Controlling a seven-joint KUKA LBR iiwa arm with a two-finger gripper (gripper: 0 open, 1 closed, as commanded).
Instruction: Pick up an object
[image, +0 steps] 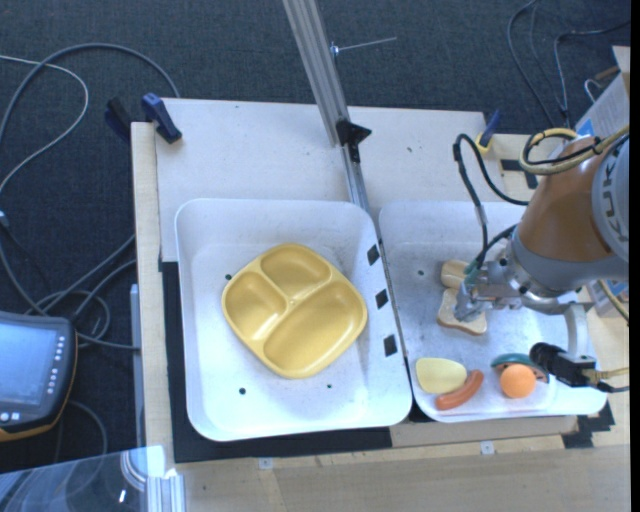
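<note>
- A slice of toast (462, 318) lies flat in the right bin (420, 240), partly under the gripper (472, 296)
- A small tan piece (454, 272) lies just behind the toast
- A pale yellow chip (440, 375) lies near the bin's front edge
- A red sausage (459, 391) lies tilted, touching the chip
- An orange ball (517, 381) sits right of the sausage
- A yellow plate (294, 309) with three parts sits in the left bin (200, 300)
</note>
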